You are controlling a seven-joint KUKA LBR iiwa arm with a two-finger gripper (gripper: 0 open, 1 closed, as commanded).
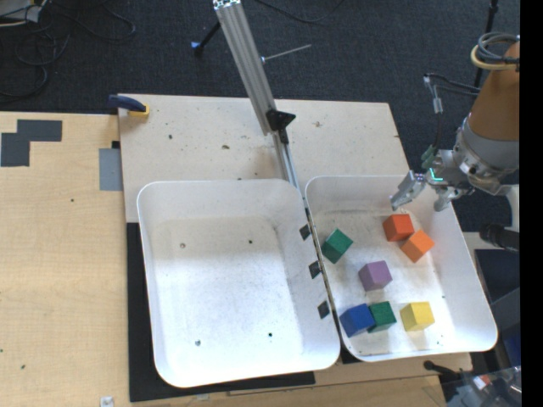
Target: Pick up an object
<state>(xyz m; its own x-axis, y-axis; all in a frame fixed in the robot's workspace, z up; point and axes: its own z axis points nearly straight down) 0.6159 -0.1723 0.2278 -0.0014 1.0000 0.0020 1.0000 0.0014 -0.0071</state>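
- The tool [427, 192] hangs at the upper right of the right bin [475, 265], fingers spread, gripping nothing.
- The red-orange cube [398, 226] sits just below-left of it in the frame, touching an orange cube [417, 246].
- Judged: the nearest pick, a short descent toward lower left.

no readable text, labels or numbers (blocks unmarked)

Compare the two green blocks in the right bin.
The upper green block stands alone near the bin's left wall; the lower green block touches the blue block. The upper one looks lighter and slightly larger, the lower one darker. Both are green cubes resting in the right bin.
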